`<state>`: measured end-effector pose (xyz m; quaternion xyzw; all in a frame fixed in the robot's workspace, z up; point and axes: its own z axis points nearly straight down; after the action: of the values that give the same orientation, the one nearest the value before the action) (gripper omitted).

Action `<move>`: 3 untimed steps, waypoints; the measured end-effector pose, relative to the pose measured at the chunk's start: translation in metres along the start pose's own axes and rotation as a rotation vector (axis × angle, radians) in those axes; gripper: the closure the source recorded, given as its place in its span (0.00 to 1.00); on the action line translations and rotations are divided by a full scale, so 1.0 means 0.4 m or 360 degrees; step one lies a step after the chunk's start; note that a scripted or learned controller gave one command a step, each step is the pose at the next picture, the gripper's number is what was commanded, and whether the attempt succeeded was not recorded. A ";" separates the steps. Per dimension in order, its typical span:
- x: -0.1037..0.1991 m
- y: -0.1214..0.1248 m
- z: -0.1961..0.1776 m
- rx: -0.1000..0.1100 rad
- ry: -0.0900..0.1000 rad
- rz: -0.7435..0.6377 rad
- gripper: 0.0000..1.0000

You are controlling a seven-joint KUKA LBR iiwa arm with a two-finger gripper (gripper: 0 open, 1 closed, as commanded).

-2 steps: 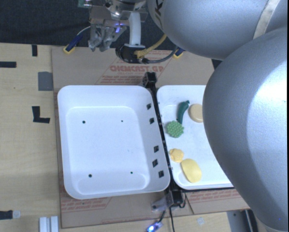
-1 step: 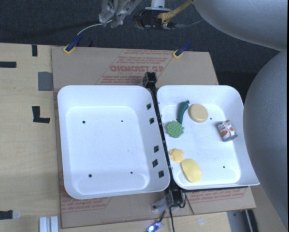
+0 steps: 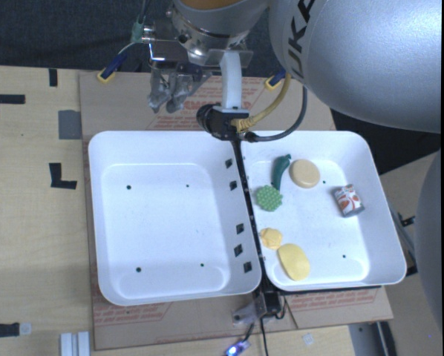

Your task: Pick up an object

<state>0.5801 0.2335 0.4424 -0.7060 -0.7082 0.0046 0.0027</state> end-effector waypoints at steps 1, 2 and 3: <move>-0.001 -0.021 0.205 0.0000 -0.0004 0.0004 1.00; -0.003 0.093 0.392 -0.0003 -0.0003 0.0006 1.00; -0.003 0.228 0.516 -0.0012 -0.0001 0.0004 1.00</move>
<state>0.6692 0.2321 0.2351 -0.7070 -0.7072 0.0023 -0.0001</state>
